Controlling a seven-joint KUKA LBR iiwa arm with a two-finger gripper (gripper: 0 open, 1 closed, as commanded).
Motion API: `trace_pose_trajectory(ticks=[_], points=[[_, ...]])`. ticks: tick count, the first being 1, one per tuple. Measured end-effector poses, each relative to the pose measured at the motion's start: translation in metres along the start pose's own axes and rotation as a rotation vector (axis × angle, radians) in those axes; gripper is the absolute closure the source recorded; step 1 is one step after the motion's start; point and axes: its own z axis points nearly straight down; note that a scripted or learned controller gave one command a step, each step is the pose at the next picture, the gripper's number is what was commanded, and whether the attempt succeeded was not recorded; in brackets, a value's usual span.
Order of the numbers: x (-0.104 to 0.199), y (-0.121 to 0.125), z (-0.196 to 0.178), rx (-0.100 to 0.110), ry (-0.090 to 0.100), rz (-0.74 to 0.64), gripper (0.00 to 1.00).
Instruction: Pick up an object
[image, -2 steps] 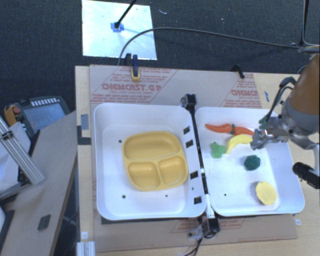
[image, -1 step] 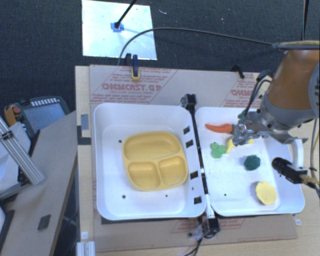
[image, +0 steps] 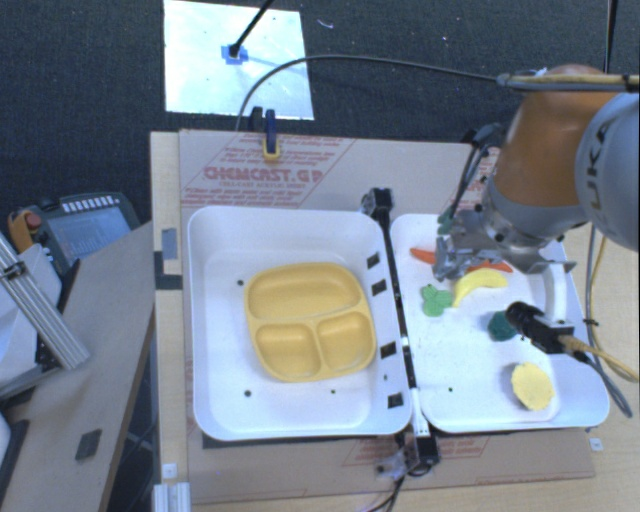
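My gripper (image: 452, 262) hangs low in the right bin (image: 470, 395), banana (image: 479, 284) just beside it, carrot (image: 424, 255) touching; grip state unclear.

i see bright, even overhead light; the white bins (image: 300, 225) glare nearly blown out, shadows stay soft, and the picture is slightly grainy and soft.

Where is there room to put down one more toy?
Bare floor runs along the left bin's rim around the yellow divided tray. The right bin's near-left corner is bare too. Its far half is crowded: banana, green toy, end effector.
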Motion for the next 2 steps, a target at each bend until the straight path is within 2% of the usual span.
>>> trace_pose_trajectory(ticks=[1,2], points=[[0.057,0.018,0.015,0.002,0.0,0.0,1.0],[0.101,0.038,0.012,0.001,0.001,0.001,1.0]])
